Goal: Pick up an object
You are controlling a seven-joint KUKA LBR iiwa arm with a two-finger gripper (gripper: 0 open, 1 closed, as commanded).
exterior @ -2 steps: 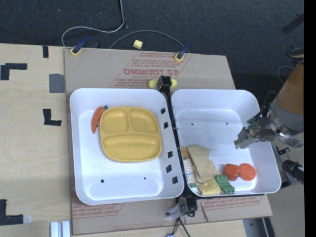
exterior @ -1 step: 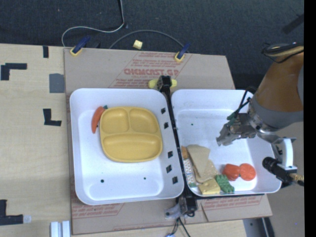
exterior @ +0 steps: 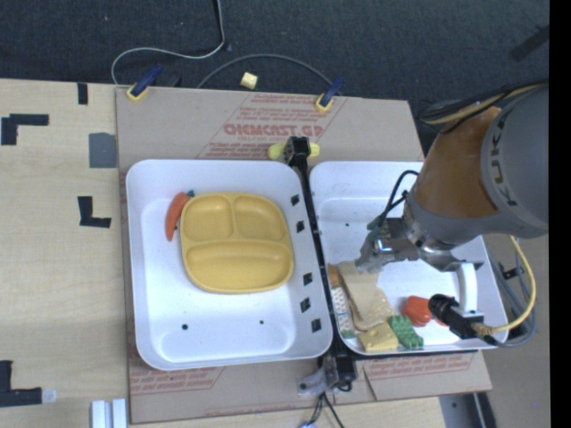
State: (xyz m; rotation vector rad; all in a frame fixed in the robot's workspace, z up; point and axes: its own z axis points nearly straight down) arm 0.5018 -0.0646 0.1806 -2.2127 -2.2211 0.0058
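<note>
My jaws (exterior: 375, 255), whose spread I cannot tell from above, hang over the right bin (exterior: 357, 181), with the tan slab (exterior: 364, 297) just below at five o'clock, its long axis running eleven to five toward the bin's near wall.

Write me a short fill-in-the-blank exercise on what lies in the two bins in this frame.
1. The yellow plastic divided plate lies in the ___ white bin.
2. The orange toy carrot lies at the plate's ___ edge.
3. The grey arm's gripper is over the ___ white bin.
4. The plate has ___ compartments.

Missing words: left; left; right; three
</note>
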